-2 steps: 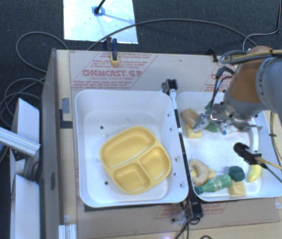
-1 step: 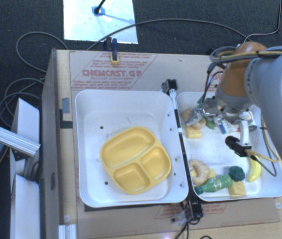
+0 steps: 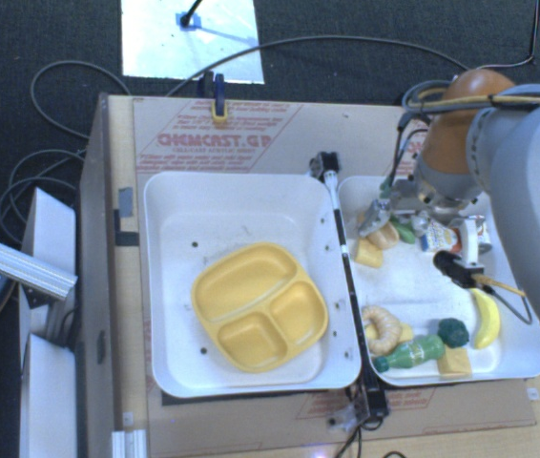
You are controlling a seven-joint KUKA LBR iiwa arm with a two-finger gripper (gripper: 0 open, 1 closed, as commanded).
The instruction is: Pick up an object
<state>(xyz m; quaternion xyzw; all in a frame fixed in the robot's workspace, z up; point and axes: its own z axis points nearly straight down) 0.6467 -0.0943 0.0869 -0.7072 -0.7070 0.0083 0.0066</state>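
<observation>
While a yellow divided plate (image 3: pixel 259 305) is lying in the left bin (image 3: pixel 170 256), the right bin (image 3: pixel 528 351) is holding, along its near edge, a green bottle (image 3: pixel 411 353), a yellow block (image 3: pixel 455 362), a dark green broccoli piece (image 3: pixel 453 331), a curled pale pastry (image 3: pixel 384 325) and a banana (image 3: pixel 485 317). Farther back in that bin, the gripper (image 3: pixel 382 219) is reaching down at the far left corner, just above a yellow wedge (image 3: pixel 370 254) and an orange piece (image 3: pixel 384 238), and I cannot tell how it is set or whether it is gripping anything.
</observation>
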